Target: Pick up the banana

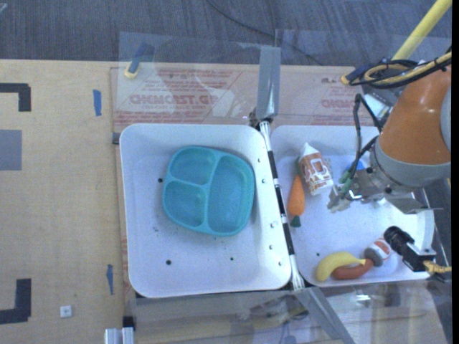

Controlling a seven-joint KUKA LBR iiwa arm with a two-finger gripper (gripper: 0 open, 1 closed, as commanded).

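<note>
I see the smooth curved yellow plastic banana (334, 264) lying flat at the near edge of the right shallow white bin (315, 235), its tip bending up toward the left. A glossy red sausage-shaped toy (351, 270) lies touching it on its right side, and just beyond that sits a small brown-and-white cylindrical piece (378, 251). Farther back in the same bin, a tapered orange carrot with a dark green stub (295, 198) lies along the left wall, and a small white-and-brown printed carton with a peaked top (314, 170) rests beside it.

My tool (343, 196) hangs over the middle of the right bin, well apart from the banana, under the grey arm with its rounded orange band (422, 124); whether it is released or clenched, I cannot tell.

In the left white bin (143, 256), a matte teal plastic plate with three moulded compartments (209, 190) sits flat. Both bins rest on the pale wooden counter (57, 213).
</note>
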